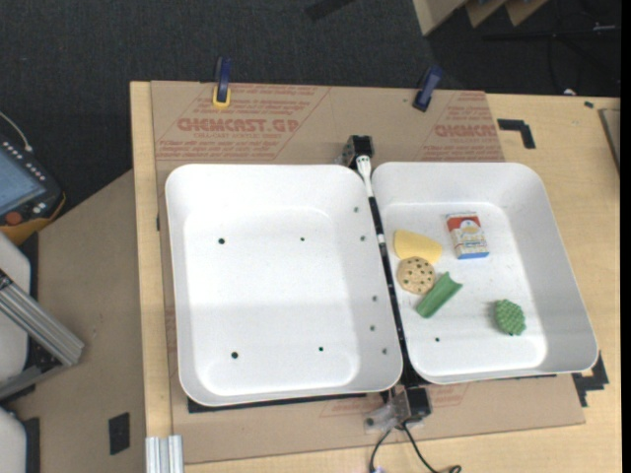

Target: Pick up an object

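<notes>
The right bin (552,264) holds several small objects. A yellow wedge (417,243) lies near its left wall, with a round brown cookie (416,275) just below it. A long green piece (438,296) lies slanted beside the cookie. A small red, white and blue box (467,236) sits toward the back. A bumpy green lump (509,316) rests at the front right.
The left bin (266,284) adjoins the right one along a black clip strip (383,254). Both stand on a cardboard sheet (296,116) held by blue clamps (223,82) at the back. A metal rail (39,318) and a device lie at the left.
</notes>
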{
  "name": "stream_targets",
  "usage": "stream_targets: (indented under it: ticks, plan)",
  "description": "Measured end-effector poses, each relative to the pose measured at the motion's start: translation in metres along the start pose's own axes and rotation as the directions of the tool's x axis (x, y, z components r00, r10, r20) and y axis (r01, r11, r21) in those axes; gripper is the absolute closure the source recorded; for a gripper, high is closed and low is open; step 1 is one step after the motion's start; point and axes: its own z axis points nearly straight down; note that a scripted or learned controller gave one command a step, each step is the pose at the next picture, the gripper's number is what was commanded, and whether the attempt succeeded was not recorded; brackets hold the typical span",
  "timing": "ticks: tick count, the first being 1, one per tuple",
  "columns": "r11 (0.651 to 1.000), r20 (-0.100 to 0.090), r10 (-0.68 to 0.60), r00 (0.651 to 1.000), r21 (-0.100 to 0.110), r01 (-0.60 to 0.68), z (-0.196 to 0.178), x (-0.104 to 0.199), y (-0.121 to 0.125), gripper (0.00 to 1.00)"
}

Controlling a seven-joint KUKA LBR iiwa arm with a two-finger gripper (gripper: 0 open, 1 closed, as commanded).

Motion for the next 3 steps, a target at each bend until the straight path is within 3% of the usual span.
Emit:
stream_targets:
  ticks: [1, 2, 3]
  plan:
    - [1.0, -0.003, -0.008, 1.0, 0.005, 0.008, 0.06, 0.048, 0.003, 1.0]
    - [1.0, -0.001, -0.014, 1.0, -0.007, 0.014, 0.009, 0.142, 0.004, 1.0]
    - [1.0, -0.001, -0.01, 1.0, -0.007, 0.01, -0.036, 0.189, 0.003, 1.0]
